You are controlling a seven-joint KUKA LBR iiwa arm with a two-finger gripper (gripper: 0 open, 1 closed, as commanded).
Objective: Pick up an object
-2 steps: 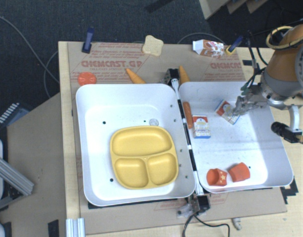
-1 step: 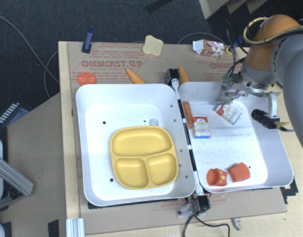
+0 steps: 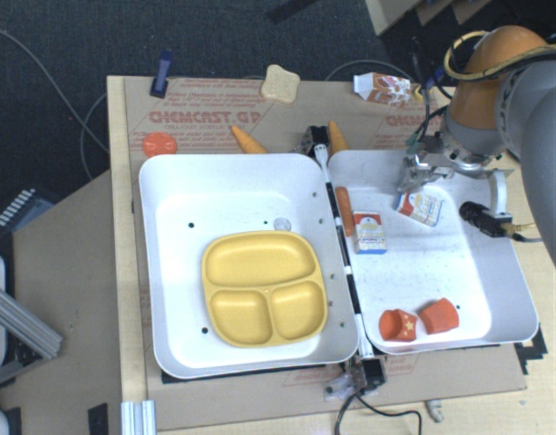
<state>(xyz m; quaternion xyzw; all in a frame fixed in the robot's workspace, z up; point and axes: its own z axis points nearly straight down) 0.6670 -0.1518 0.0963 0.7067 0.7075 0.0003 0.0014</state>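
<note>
Just below the gripper, a tilted carton

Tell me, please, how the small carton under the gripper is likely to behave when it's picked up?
The small carton looks light, so it may slide across the smooth bin if nudged. It lies tilted under the gripper, so it could twist. Its thin walls probably dent.

Two shallow white plastic bins are counted on the bench. One yellow three-compartment tray is noted in the left bin. In the right bin, two small red-and-white cartons, two red-orange rounded toy pieces and one orange sausage-shaped piece are recorded.
</note>
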